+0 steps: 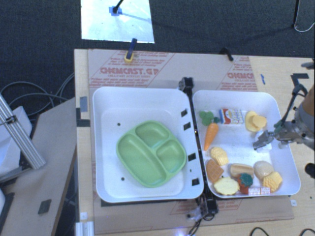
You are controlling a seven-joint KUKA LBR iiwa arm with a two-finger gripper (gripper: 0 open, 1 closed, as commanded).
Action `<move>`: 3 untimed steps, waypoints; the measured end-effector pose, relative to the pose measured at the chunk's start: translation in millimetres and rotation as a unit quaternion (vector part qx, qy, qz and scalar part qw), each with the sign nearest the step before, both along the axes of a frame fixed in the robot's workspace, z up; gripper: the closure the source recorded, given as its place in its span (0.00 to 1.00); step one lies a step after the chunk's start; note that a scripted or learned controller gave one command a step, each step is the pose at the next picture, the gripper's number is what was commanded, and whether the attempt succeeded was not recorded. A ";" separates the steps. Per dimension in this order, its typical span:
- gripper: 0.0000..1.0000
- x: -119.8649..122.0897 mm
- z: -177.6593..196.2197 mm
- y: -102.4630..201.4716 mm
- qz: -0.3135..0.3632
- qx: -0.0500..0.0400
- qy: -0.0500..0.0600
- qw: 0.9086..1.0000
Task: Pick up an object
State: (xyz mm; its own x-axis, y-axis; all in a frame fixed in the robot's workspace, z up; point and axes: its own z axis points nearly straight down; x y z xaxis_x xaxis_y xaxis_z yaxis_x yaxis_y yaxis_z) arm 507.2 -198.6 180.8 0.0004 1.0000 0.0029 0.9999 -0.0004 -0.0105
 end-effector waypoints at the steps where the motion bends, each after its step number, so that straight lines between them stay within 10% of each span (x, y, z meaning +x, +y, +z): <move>1: 0.00 3.3 5.8 0.3 0.002 -0.002 -0.006 1.000; 3: 0.00 -2.8 -90.2 -2.2 0.001 -0.001 -0.005 1.000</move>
